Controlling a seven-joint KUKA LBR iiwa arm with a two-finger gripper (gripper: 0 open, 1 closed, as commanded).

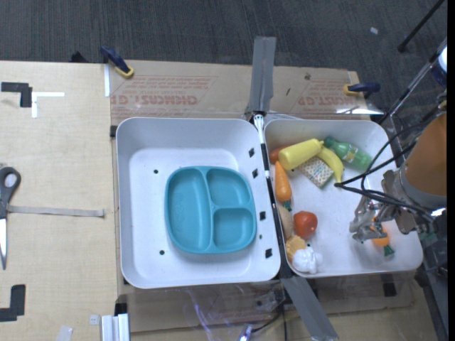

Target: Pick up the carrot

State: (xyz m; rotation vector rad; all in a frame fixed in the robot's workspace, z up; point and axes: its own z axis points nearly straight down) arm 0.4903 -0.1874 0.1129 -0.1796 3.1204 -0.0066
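Observation:
The carrot (283, 182), orange and elongated with a green end, lies along the left wall of the right bin (334, 261), just below a yellow mustard-like bottle. My gripper (365, 224) hangs low over the right side of that same bin, far to the right of the carrot and apart from it. A small orange object (384, 245) lies on the bin floor right beside the gripper, at its lower right. What it is cannot be made out.
The right bin also holds a yellow bottle (300, 152), a banana (331, 163), a green bottle (350, 152), a cracker-like square (316, 172), a red tomato (305, 222) and a white item (306, 260). The left bin (135, 190) holds a teal divided plate (210, 209). Cables run to the arm at the right.

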